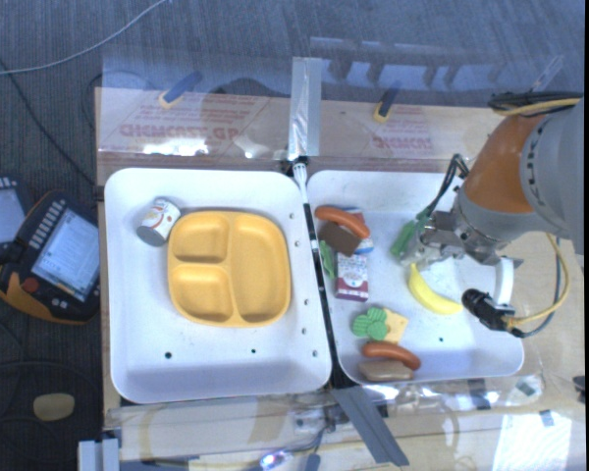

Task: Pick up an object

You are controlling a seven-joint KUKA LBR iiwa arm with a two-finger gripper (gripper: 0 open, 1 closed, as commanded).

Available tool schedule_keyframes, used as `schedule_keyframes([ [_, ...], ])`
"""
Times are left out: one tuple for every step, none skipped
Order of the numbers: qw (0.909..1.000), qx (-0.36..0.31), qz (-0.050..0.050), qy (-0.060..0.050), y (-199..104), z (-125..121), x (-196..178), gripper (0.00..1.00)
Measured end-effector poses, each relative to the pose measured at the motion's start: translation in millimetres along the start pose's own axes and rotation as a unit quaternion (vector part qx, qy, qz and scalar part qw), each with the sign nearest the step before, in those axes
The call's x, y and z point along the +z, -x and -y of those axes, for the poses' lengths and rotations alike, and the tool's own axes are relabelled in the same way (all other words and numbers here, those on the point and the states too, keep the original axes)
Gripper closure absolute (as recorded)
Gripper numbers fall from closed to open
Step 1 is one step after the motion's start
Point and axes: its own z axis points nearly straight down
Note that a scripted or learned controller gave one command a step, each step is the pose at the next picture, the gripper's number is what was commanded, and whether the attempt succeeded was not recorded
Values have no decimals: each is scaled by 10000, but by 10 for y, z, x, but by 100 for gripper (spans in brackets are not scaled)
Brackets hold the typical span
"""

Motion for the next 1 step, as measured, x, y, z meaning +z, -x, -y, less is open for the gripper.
schedule_keyframes([
  [10000, 43, 8, -81, -498, -427, -951, 100],
])
